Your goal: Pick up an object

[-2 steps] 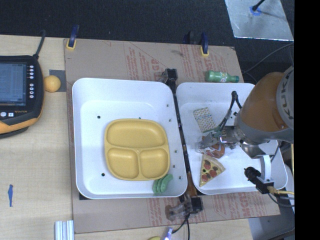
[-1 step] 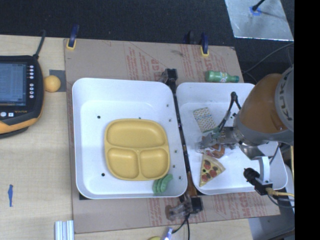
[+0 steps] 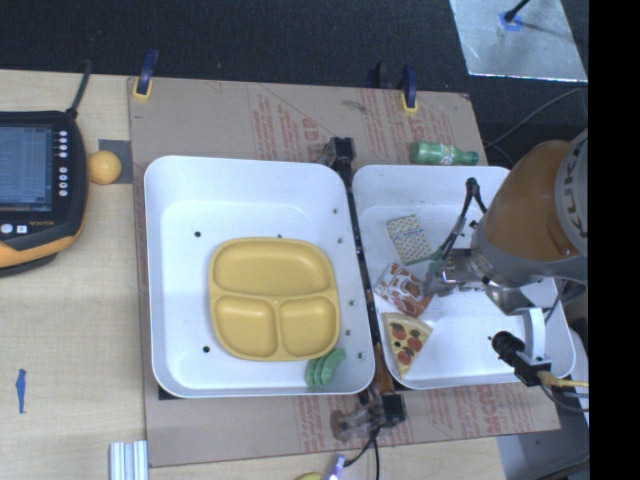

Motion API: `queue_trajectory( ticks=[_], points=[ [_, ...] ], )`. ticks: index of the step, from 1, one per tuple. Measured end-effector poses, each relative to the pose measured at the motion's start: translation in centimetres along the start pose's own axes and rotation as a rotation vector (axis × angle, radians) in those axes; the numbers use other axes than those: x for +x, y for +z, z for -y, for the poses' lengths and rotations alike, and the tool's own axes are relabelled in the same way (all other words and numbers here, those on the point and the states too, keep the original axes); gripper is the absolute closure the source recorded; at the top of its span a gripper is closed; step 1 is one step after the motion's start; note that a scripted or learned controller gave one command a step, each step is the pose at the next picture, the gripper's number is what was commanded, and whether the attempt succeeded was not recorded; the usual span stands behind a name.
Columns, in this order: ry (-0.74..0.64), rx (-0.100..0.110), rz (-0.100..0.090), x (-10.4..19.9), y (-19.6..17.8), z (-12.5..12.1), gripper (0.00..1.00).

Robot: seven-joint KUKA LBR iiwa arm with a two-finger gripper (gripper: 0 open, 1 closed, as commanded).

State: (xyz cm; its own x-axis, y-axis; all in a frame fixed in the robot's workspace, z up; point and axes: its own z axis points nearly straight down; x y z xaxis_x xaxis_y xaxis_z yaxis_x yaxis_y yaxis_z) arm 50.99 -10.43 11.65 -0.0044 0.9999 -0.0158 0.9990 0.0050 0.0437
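The right bin (image 3: 465,360) holds a toy pizza slice (image 3: 407,340) at its front left. A red and white packet (image 3: 400,289) lies just behind it, and a small checked pouch (image 3: 408,234) lies further back. My gripper (image 3: 440,272) reaches in from the right and sits low over the bin. Its tip is just right of the red and white packet, and I see nothing held in it. The grey arm with its orange band (image 3: 530,208) covers the bin's right side. In the left bin (image 3: 160,268), a yellow divided plate (image 3: 272,298) lies flat, with a green toy (image 3: 325,368) at its front right corner.
A green bottle (image 3: 443,153) lies on the cardboard behind the right bin. A yellow ball (image 3: 104,166) and a control pendant (image 3: 35,188) sit on the bench at far left. Clamps and cables run along the ridge between the bins.
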Motion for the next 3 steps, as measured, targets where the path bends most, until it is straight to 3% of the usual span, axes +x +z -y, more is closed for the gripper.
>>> queue_trajectory(
  ticks=[1, 2, 3],
  points=[
    [0.001, -0.001, 0.001, -0.1, 0.0, 0.0, 0.00],
    [0.000, 0.028, -0.018, -4.0, 1.8, -8.7, 0.00],
    [0.002, 0.026, -0.013, -3.1, 2.0, -15.2, 0.00]
  ],
)
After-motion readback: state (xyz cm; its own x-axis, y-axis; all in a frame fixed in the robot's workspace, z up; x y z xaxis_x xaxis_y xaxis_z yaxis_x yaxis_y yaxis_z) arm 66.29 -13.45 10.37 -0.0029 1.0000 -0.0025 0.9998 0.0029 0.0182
